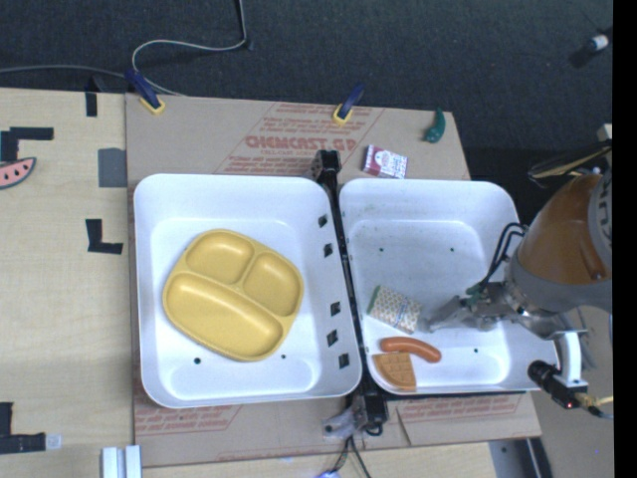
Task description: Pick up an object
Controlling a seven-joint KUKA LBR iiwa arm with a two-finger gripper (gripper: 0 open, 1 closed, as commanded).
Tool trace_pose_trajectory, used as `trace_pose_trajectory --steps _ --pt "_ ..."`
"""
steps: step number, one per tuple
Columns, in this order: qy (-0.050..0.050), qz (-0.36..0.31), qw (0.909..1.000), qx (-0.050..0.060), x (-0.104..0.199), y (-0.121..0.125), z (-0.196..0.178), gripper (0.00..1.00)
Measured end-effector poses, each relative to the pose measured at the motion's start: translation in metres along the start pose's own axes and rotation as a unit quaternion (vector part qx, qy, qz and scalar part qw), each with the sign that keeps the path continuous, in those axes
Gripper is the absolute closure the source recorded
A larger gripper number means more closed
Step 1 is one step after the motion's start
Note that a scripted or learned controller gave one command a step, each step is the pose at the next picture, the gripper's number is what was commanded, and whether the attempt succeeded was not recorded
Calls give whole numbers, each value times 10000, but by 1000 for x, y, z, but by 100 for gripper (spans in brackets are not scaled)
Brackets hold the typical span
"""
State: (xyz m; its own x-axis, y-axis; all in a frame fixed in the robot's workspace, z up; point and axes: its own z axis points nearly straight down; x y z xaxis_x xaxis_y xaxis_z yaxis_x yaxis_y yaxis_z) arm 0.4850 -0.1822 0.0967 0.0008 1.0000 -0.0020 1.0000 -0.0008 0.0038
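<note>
In the right bin [428, 207] lie a pale speckled sponge-like block [395, 310], a red-orange sausage [410, 349] and a tan toast-like slice [396, 370], all near the front left corner. My gripper [443, 316] reaches in from the right, low over the bin floor, its tip just right of the speckled block. Nothing shows between its fingers. The left bin [159, 207] holds a yellow divided plate [232, 293].
A black divider [336, 267] runs between the bins. A small red-and-white packet [383, 161] and a green clip [435, 125] lie on the cardboard behind the right bin. The arm's grey body and orange band [562, 242] hang over the right bin's right edge.
</note>
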Motion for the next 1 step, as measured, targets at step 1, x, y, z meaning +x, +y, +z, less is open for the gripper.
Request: trace_pose_trajectory --steps 1 --pt "8 -4 10000 2 1 0 -9 100"
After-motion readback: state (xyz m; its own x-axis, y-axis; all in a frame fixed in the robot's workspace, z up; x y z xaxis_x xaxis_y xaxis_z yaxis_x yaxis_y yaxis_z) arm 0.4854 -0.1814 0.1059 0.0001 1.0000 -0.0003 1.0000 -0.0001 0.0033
